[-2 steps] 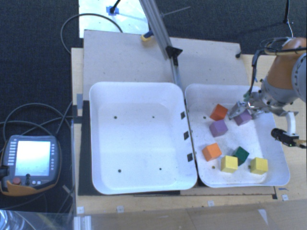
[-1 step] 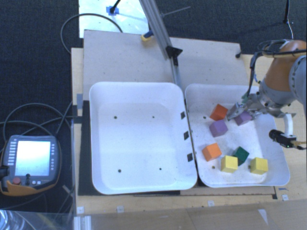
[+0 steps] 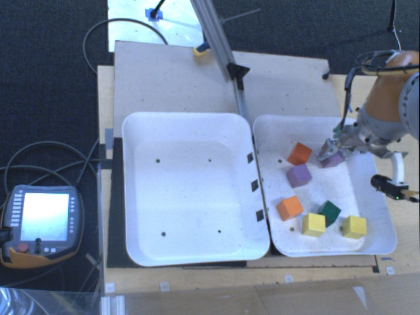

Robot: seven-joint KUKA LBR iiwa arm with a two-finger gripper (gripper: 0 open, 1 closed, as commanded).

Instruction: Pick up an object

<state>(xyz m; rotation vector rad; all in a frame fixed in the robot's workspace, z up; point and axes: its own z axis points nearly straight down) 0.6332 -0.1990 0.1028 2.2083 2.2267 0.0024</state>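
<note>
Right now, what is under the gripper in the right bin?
A purple block lies under the gripper, partly covered by it; only its lower edge shows. Whether the gripper grips it cannot be seen. A second purple block and an orange block lie uncovered nearby.

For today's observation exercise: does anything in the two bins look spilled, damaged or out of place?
Nothing stands out. The blocks lie loose in the right bin, none spilled over its rim. The gripper sits low over a purple block near the far side.
</note>
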